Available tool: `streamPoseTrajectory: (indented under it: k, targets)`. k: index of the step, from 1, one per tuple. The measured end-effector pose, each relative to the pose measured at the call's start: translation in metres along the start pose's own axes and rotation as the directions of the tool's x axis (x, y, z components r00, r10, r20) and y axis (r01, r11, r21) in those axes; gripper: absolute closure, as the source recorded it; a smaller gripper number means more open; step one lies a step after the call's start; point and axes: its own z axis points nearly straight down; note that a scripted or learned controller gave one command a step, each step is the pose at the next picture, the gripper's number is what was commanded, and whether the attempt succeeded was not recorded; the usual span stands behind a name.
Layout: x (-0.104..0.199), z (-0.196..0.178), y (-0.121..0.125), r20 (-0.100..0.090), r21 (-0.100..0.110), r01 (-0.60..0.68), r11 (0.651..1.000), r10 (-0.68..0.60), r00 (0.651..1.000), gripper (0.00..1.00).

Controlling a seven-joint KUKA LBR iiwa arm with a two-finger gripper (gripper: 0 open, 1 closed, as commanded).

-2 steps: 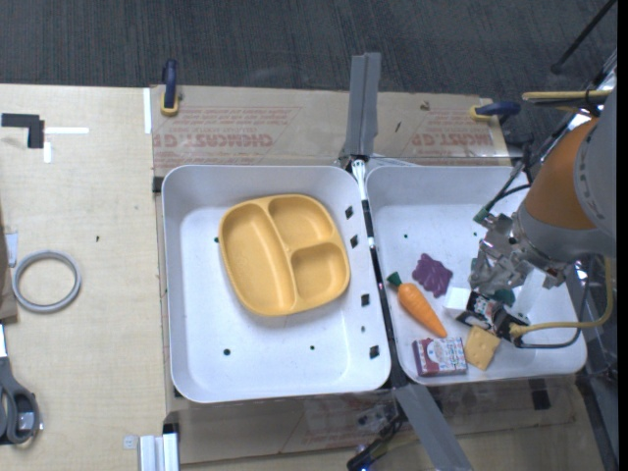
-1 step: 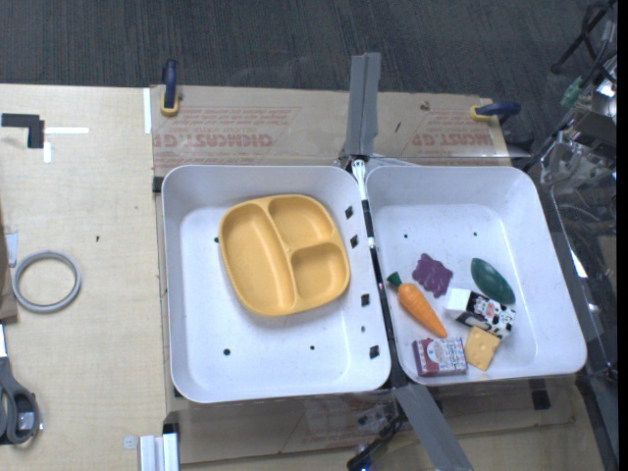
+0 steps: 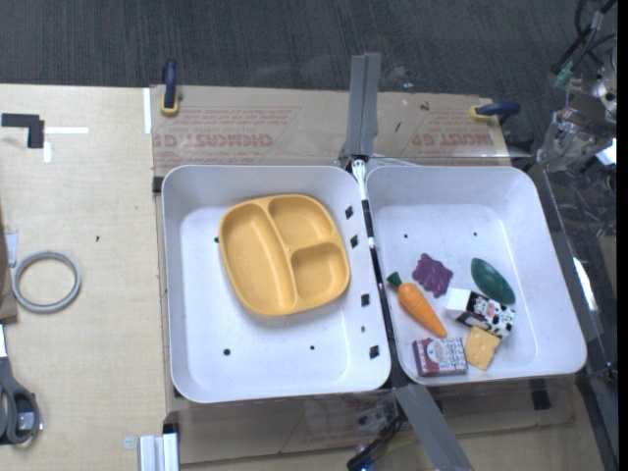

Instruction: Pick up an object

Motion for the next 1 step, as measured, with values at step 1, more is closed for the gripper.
streamPoseTrajectory:
  k: [1]
  targets:
    - [-0.0152,0.1162,-0.0246,-0.001,0.000,-0.043,0.999,0.043,0.999,1.00]
